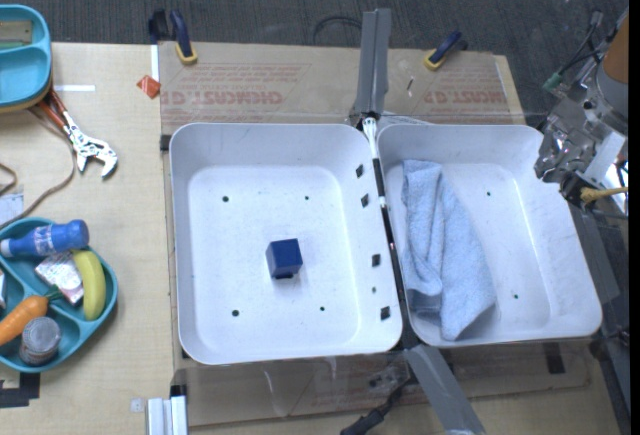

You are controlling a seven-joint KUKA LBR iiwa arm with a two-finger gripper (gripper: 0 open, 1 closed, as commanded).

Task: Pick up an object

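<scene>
Blue cube (pixel 285 258) sits in left bin (pixel 200 153), just toward 6 o'clock of centre | we judge it rigid, light, graspable across flat sides | grey towel (pixel 443 258) in right bin (pixel 540 223): limp, pinch a fold | gripper (pixel 570 163) at 3 o'clock rim, state undeterminable.

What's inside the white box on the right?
A crumpled light-blue towel lies inside the right bin, toward its left side. Anything under the towel is covered, so I can't tell.

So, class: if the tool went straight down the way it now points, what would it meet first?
The tool hangs over the right bin's outer rim, so it would probably meet that rim or the bare floor just inside. The grey towel lies further left. Depth is unclear.
</scene>
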